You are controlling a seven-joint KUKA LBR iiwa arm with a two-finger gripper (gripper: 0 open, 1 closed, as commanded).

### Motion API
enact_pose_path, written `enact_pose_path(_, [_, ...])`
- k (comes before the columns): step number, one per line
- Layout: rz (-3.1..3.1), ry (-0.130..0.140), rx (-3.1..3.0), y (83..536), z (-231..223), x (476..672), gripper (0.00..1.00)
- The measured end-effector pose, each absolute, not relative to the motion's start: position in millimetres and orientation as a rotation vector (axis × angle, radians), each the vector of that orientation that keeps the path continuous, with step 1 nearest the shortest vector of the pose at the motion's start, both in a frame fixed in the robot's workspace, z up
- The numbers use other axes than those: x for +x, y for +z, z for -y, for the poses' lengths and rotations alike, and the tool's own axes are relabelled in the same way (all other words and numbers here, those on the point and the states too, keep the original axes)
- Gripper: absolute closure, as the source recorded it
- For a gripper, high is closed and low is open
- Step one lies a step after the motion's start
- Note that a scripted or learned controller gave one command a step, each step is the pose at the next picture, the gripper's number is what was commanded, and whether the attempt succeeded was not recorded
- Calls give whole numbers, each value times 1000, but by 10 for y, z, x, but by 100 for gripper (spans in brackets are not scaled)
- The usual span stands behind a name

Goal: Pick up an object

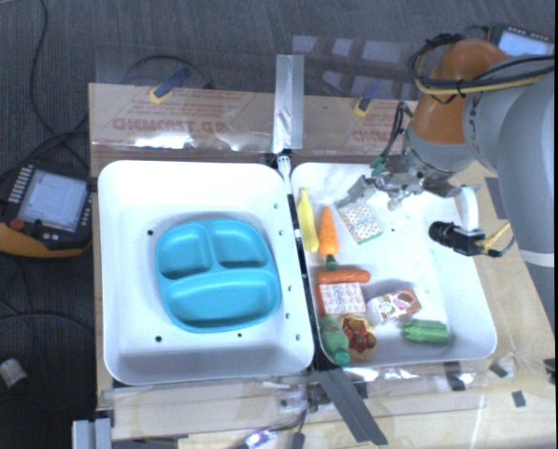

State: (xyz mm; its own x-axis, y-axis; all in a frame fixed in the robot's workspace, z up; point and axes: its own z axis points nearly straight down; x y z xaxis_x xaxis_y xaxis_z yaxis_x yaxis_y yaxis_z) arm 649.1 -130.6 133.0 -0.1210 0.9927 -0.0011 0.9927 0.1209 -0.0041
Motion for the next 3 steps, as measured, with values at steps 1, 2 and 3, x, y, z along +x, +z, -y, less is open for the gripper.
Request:
enact_pose_path(1, [2334, -4, -2115, 886, 1386, 6437, 0])
enact_pose_path(2, [2334, -4, -2115, 886, 1386, 6437, 0])
enact_pose_path(3, [2337, -7, -2115, 982, 1378, 6451, 100])
